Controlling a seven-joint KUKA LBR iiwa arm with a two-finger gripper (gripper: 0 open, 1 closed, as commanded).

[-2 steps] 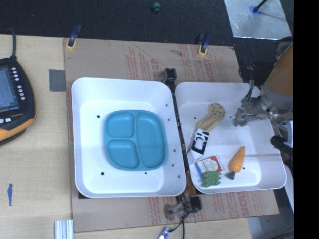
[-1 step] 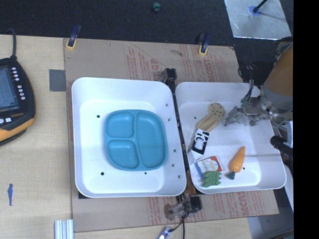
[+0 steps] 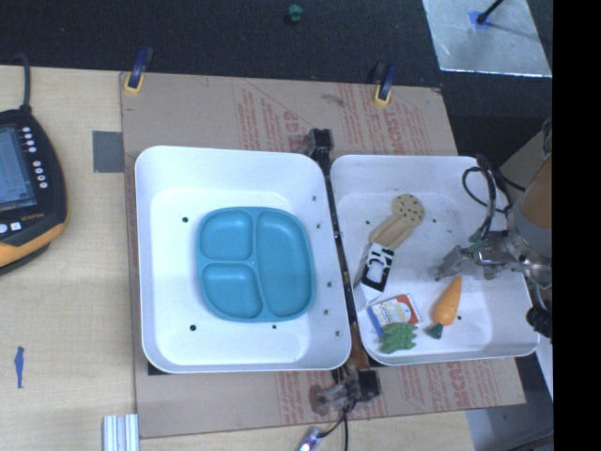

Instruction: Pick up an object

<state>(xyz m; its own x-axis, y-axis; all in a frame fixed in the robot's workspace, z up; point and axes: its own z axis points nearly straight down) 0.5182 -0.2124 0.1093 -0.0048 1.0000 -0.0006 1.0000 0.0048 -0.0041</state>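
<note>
The right bin [image 3: 413,163] holds several small objects. An orange toy carrot [image 3: 448,302] lies near its front right, leaf end toward the front. A wooden paddle with a dotted round head [image 3: 399,219] lies tilted in the middle, with a black and white piece [image 3: 378,269] at its lower end. A small red, white and blue packet [image 3: 392,310] and a green leafy toy [image 3: 398,338] rest at the front. My gripper [image 3: 454,263] reaches in from the right and sits low just above the carrot's thick end. Nothing shows held in it.
The left bin [image 3: 169,346] carries a blue divided plate [image 3: 255,263]. A teach pendant [image 3: 23,191] lies at the bench's left edge. Black cables [image 3: 484,191] loop above the wrist near the right bin's far right corner. Clamps [image 3: 380,83] pin the cardboard at the back.
</note>
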